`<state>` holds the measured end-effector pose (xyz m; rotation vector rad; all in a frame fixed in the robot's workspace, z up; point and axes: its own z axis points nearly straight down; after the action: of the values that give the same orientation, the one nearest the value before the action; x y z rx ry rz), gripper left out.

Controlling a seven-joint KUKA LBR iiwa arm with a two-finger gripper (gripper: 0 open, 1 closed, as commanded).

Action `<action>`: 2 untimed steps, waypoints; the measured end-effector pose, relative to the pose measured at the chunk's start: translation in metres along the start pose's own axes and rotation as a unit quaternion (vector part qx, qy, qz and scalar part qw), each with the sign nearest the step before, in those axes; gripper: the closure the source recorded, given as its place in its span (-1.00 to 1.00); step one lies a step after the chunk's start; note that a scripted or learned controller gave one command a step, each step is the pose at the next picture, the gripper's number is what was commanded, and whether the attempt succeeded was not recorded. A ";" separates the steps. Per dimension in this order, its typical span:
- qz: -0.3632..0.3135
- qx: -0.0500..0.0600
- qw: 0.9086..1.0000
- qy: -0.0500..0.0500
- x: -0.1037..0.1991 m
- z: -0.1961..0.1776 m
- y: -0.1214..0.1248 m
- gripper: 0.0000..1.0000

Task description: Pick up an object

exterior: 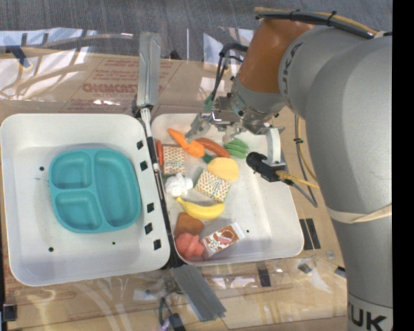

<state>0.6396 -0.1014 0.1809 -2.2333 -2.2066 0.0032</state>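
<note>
The left bin (14,185) holds a teal divided tray (93,188) with three compartments, lying flat near its middle; nothing sits in the compartments. A dark hinged divider runs between the two bins.

The right bin (279,216) is crowded with toy food. Along its left side lie a small patterned packet (173,161), a white lumpy piece (177,184), a brown piece (188,224) and, touching it below, a pink piece (190,245). Next to these, a yellow banana (201,209) curves beneath a checked carton (212,183), and a snack wrapper (222,238) lies near the bin's front edge. Toward the back, an orange carrot (185,142) lies just beside a red sausage-like piece (211,145), with a yellow lemon-shaped piece (223,167) below and a green piece (237,147) to the right.

The gripper (224,119) hangs over the back of the right bin, right above the carrot and red piece. Whether its tool is spread or pinching anything cannot be told.
</note>
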 end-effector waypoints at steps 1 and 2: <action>-0.083 -0.001 0.997 0.000 -0.035 0.090 0.001 -1.00; -0.084 -0.001 0.996 -0.001 -0.035 0.079 0.002 1.00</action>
<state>0.6407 -0.1364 0.1016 -2.0397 -2.3884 0.0029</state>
